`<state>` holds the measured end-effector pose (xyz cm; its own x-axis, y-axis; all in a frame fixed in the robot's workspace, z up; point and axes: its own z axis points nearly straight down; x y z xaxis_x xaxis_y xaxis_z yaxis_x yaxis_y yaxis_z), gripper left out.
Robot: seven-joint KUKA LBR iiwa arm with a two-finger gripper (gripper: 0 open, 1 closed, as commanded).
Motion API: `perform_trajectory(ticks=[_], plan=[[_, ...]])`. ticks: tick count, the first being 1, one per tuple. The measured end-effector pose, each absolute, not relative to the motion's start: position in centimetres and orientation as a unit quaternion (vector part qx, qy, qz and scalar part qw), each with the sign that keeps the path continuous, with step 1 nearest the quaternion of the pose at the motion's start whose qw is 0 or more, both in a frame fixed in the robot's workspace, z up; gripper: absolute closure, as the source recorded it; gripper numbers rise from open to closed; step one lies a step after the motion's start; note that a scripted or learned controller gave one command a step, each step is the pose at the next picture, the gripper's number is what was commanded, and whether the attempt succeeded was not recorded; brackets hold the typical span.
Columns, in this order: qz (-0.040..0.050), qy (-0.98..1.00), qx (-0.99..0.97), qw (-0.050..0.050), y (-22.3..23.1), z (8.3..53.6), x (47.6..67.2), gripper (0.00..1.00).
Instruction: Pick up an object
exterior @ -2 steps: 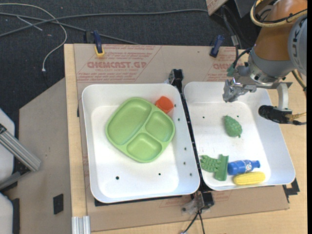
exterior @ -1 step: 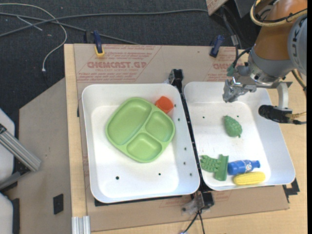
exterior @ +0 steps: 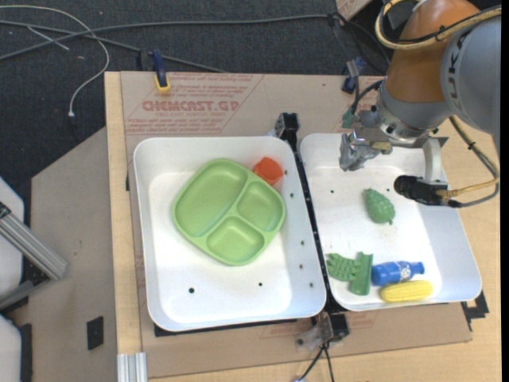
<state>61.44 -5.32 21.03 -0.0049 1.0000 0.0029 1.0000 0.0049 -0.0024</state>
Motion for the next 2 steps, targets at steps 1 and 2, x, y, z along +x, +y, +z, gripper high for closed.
perform_trajectory(ticks=[1, 2], plan=[[-0.0001, -0.709, -0.705, 0.003, 0.3, 20.5, 59.8, 1.00], [-0.0003, -0.710, -0.704, 0.003, 6.4, 21.0, 58.0, 1.00]])
